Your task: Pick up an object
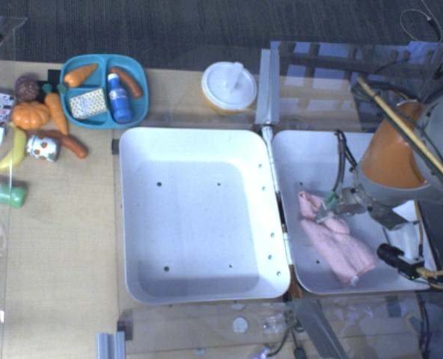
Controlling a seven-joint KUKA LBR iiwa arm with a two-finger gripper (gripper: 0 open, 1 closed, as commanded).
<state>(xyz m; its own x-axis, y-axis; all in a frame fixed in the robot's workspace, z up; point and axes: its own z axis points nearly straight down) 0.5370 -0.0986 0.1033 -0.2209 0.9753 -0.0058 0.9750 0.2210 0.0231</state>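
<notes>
Two shallow white plastic bins sat side by side on the bench, and nearest the camera's edge of the right bin [311, 279] lay a crumpled pink cloth [334, 241], stretched aslant across the bin floor from its upper left toward the lower right. The two-finger gripper [331, 208] of the grey arm [438, 137] was down at the upper end of that cloth, its tips touching or pressing into the folds there; whether the tips were spread or pinched on the fabric could not be told, as they were small and dark against the cloth. Behind the gripper rose the arm's orange band [390, 159], coming in from the right. The left bin [195, 215] was beside it, their rims nearly touching along the middle. Further back, beyond the bins, stood a round white lidded container with a yellow base [229, 86]. To its left rested a teal divided plate [104, 90] holding toy food and a small blue bottle [119, 98]. More toy food, among it an orange pumpkin [29, 115] and a yellow banana [13, 149], lay scattered on the wooden bench [57, 260] at the far left.
</notes>
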